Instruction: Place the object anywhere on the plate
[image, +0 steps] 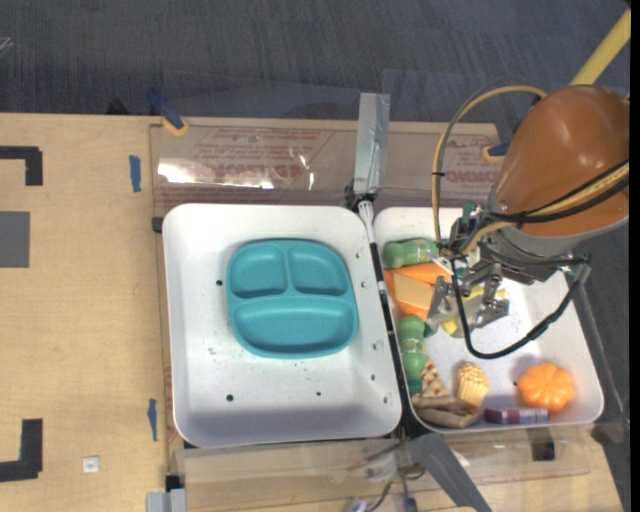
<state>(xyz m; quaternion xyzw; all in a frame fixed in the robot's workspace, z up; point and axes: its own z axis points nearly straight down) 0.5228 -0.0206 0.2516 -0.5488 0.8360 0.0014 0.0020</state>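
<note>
A teal divided plate (292, 298) lies in the left white bin (190, 380). The right bin (580, 340) holds several toy foods. Among them are an orange wedge (413, 287), a green piece (405, 250), a small pumpkin (545, 386) and a tan ridged piece (471, 381). My gripper (465, 302) hangs over the right bin's middle, just right of the orange wedge. Its two fingers stand apart, and I see nothing held between them. A small yellow piece (450, 324) lies just below the left finger.
Round green pieces (411, 338) and a spotted shell shape (431, 378) line the right bin's left wall. A brown piece (446, 411) and a purple stick (515, 413) lie along its front. Black cables (500, 345) loop under the wrist.
</note>
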